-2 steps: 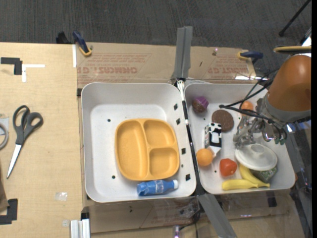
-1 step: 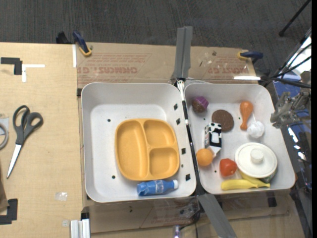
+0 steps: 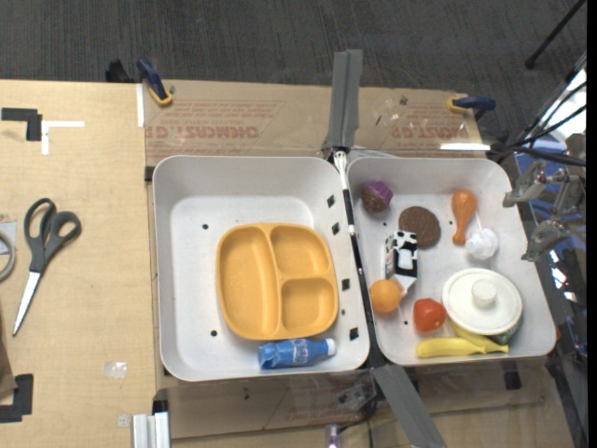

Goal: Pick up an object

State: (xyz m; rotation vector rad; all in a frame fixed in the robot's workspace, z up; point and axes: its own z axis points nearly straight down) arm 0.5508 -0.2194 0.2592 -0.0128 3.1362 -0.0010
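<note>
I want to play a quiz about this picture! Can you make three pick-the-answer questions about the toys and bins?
1. Where does the blue bottle lie?
A. left bin, below the yellow tray
B. right bin
C. beside the scissors

2. How many sections does the yellow tray have?
A. two
B. three
C. five

3. How is the white pot?
A. on its side
B. lid off
C. upright, lid on

Answers: 1 A, it rests at the left bin's near edge. 2 B, one long section and two small ones. 3 C, the knob faces up.
</note>
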